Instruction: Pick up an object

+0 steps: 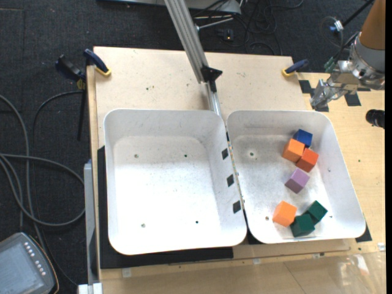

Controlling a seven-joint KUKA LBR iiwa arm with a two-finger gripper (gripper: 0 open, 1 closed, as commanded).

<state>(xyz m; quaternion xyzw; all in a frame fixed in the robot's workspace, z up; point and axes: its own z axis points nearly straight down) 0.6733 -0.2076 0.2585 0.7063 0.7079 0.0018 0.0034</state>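
Camera view: grey arm w/ orange band point(375, 26) comes in at upper right, gripper point(320, 100) hanging over the light wooden tabletop point(159, 78) just beyond the far right corner of the right shallow white bin point(260, 127). Can't tell whether its jaws are open or closed; nothing visible between them. All blocks sit in the right bin: blue cube point(303, 138) at back, touching an orange cube point(293, 150) and a red-orange cube point(308, 158); small purple cube point(297, 180) just below them. Nearer front edge: another orange cube point(284, 214) beside two dark green cubes point(304, 225) point(316, 211), touching each other. Left shallow white bin point(116, 164) alongside. Slanted metal pole point(187, 32) runs down to the seam btw bins.
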